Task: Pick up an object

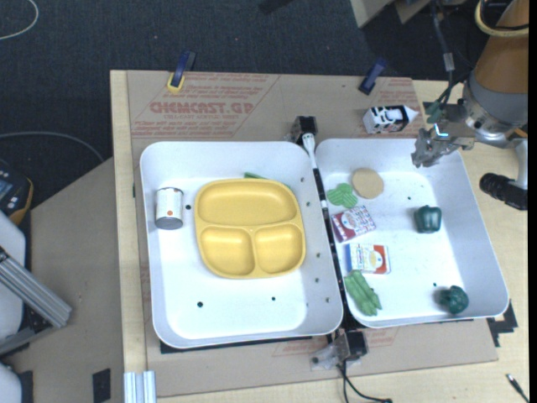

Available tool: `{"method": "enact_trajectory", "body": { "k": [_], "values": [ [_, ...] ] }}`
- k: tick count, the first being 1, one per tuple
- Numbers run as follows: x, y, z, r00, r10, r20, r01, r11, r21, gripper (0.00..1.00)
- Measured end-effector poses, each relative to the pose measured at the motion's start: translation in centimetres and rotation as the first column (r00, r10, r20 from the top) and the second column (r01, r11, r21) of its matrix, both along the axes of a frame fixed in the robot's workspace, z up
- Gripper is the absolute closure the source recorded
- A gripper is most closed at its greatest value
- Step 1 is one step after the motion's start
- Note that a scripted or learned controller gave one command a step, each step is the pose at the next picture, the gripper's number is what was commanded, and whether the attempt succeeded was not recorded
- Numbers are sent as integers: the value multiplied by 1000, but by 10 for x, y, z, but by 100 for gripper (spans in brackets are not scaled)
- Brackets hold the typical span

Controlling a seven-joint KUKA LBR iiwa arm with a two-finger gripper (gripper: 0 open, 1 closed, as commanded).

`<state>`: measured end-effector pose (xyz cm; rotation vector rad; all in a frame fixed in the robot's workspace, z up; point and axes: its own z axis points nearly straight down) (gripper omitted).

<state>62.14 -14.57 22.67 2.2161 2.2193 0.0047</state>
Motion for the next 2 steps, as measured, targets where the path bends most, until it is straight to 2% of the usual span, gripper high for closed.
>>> {"method": "enact_trajectory", "body": {
  "k": [2],
  "values": [
    [-22, 104, 6, 1000, 3, -10, -3, 1000, 3, 100]
  ]
}}
